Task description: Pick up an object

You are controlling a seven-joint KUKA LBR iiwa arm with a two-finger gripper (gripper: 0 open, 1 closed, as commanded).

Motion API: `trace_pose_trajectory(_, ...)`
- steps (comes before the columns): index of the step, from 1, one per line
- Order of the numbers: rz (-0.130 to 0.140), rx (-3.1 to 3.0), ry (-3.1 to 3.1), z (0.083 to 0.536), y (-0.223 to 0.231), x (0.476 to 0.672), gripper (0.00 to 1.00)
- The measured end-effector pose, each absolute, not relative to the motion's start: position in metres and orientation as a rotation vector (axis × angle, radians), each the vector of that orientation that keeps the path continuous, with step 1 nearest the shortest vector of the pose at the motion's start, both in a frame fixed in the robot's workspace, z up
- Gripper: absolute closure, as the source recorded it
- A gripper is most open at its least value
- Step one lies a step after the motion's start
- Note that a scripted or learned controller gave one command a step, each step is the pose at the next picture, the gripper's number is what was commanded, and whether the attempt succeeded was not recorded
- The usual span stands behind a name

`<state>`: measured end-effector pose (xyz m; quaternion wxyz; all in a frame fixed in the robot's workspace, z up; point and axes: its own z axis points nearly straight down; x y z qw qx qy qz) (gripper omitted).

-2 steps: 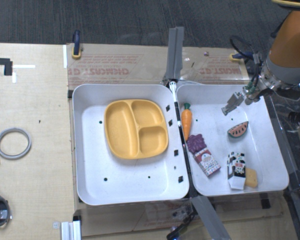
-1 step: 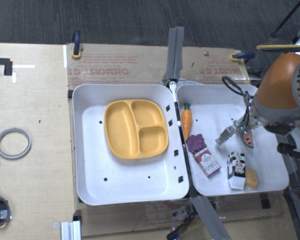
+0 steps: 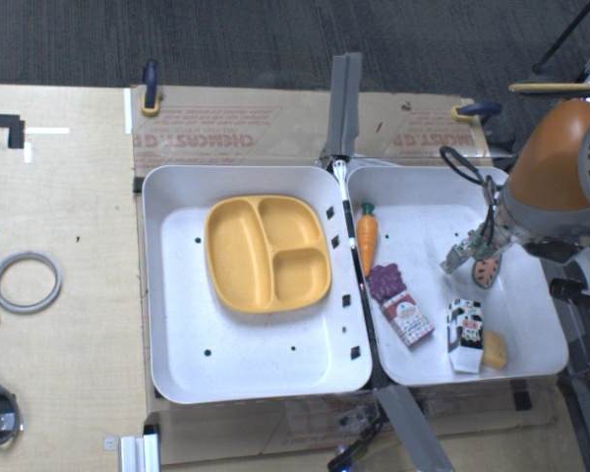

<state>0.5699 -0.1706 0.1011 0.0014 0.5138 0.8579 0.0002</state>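
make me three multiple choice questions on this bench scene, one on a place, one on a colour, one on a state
1. Where does the carrot lie?
A. in the right bin, by the wall it shares with the left bin
B. on the yellow plate
C. on the wooden bench outside the bins

2. What colour is the divided plate in the left bin?
A. blue
B. yellow
C. red

3. How does the milk carton stand?
A. upright in the left bin
B. stacked on top of the carrot
C. lying flat in the right bin

Answers:
1. A, the carrot rests along the left edge of the right bin, next to the divider.
2. B, the three-compartment plate is plainly yellow.
3. C, the carton lies on its side on the right bin's floor, near the front edge.
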Motion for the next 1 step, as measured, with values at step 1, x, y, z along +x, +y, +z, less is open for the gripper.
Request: trace_pose_trajectory(1,-0.002,2.094,2.34,0.1162,-0.2214,0.5688,1.0)
